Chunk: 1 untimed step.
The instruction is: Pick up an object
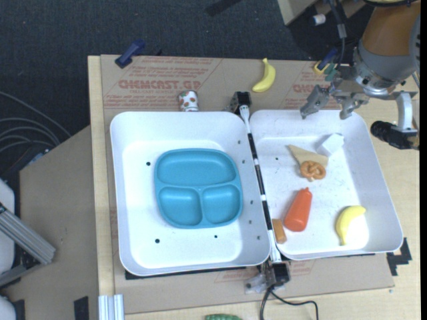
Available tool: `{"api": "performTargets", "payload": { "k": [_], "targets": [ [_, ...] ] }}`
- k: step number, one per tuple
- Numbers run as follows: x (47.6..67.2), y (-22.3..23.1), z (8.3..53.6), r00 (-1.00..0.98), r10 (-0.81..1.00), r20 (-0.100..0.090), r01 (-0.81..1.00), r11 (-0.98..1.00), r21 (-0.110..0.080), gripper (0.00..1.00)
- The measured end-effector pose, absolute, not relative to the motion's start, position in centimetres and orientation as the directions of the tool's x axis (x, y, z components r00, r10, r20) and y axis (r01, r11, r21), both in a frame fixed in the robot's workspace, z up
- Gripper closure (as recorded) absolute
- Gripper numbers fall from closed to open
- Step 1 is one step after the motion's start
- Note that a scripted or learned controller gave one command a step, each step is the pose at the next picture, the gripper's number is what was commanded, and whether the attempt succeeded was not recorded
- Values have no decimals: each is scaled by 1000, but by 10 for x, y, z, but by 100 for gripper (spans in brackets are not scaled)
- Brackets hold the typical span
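Brown cardboard-topped bench (200, 79), printed red lettering along far edge. Two shallow white plastic bins side by side, rounded corners, glossy.

Left bin (133, 245): blue moulded tray (198, 187), smooth plastic, three compartments, one wide on far side, two smaller on near side.

Right bin (380, 199): several small items, well apart from each other.
- Orange-red bottle (299, 209), smooth, tapered; long axis near-vertical in view, slightly tilted, narrow end pointing far and a little right. Lying near bin centre, toward left wall.
- Yellow lemon-like piece (349, 221), glossy, curved, near right corner of bin.
- Tan wedge (305, 154), flat, triangular, point toward far left.
- Orange pretzel-shaped ring (313, 171), knobbly, just near of the wedge, touching it.
- White block (331, 143), angular, just right of wedge.
- Small brown block (279, 230) against left wall, near side.

Outside bins: yellow banana (265, 77) on the bench, far side, curved, upright in view.

Grey arm, orange band, entering from far right. Gripper (331, 104) over far rim of right bin, fingers spread apart, nothing between them.
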<state>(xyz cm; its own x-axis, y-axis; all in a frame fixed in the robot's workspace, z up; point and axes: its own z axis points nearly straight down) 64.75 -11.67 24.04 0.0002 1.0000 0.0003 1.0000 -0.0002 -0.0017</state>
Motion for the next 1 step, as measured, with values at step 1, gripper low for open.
{"api": "performTargets", "payload": {
  "k": [1],
  "targets": [
    [648, -118, 108, 1, 1000, 1, 1000, -1, -3, 0]
  ]
}}
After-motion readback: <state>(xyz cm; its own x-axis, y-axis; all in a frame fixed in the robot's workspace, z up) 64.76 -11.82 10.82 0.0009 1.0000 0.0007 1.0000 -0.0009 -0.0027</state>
